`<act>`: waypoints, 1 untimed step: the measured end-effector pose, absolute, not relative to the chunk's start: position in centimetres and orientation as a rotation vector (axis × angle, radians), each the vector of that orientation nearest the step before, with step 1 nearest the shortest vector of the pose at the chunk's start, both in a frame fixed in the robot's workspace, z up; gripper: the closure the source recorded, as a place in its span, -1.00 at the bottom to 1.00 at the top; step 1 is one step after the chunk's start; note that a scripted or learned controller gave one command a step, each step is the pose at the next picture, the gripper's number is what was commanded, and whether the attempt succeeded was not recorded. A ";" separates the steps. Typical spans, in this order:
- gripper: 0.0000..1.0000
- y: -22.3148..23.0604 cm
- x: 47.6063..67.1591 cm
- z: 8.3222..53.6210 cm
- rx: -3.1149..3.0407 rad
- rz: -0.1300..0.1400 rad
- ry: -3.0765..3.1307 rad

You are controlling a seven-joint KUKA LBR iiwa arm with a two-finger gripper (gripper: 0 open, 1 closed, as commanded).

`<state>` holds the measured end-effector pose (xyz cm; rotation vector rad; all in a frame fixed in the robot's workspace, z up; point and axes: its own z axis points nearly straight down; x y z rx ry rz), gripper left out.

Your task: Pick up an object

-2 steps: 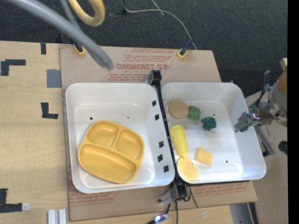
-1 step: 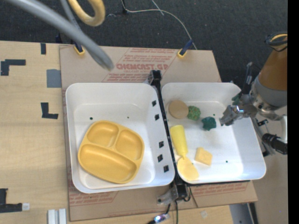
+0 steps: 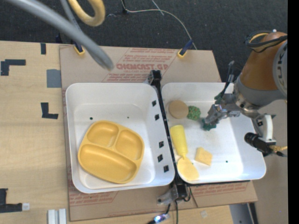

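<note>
Arm (image 3: pixel 261 73): grey body with orange band above the wrist, entering from the right and bent down over the right bin.
Gripper (image 3: pixel 210 122): lowered into the right bin's upper middle; tips meeting a small dark green object (image 3: pixel 207 125) on the bin floor; finger spacing not resolvable, so open or closed cannot be told.
Right bin (image 3: pixel 243 169): shallow, white, touching the left bin along a shared black divider.
Green leafy piece (image 3: pixel 194 112): just left of the gripper, beside the tan round disc (image 3: pixel 177 109).
Yellow elongated piece (image 3: pixel 179 140): lying lengthwise near the divider, below the disc.
Pale yellow round piece (image 3: pixel 188 169): at the lower left of the right bin, touching the elongated piece's lower end.
Yellow wedge (image 3: pixel 203 157): just right of the round piece, apart from the gripper.
Left bin (image 3: pixel 77 94): shallow, white.
Yellow divided plate (image 3: pixel 111 150): three compartments, resting in the left bin's lower half.
Bench (image 3: pixel 28 139): light wood with cardboard sheet under both bins.
</note>
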<state>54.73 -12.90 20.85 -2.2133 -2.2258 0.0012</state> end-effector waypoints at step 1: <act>1.00 -7.5 55.8 20.0 -2.212 0.002 -2.225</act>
